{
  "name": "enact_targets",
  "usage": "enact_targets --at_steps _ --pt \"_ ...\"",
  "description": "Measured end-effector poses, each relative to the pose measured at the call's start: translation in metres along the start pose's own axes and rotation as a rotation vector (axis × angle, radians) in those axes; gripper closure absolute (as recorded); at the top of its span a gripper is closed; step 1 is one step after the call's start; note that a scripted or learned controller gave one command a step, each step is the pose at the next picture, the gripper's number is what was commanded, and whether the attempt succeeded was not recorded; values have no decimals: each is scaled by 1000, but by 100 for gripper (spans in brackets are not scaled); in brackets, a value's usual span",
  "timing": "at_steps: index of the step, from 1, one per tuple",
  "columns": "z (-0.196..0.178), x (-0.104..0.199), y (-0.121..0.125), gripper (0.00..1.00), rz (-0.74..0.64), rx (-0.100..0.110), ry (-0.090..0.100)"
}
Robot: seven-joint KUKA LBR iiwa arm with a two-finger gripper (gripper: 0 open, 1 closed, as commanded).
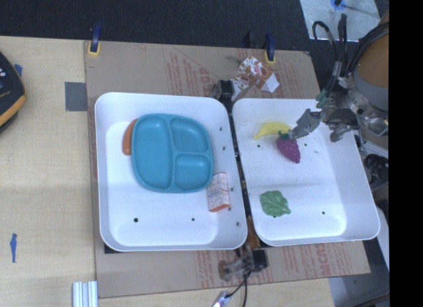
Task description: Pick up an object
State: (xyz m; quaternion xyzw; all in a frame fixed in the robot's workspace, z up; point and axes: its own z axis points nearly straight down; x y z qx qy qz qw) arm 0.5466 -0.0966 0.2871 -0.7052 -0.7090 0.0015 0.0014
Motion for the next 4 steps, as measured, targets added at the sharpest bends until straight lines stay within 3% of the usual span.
enact_targets --at_steps 1,2,3,4 --pt "92 -78 22 0 2 2 -2" --pt "197 -64 74 0 0 3 -1" --pt "185 -65 75 100 -3 1 -3" --pt "153 -10 111 100 -1 -1 -1"
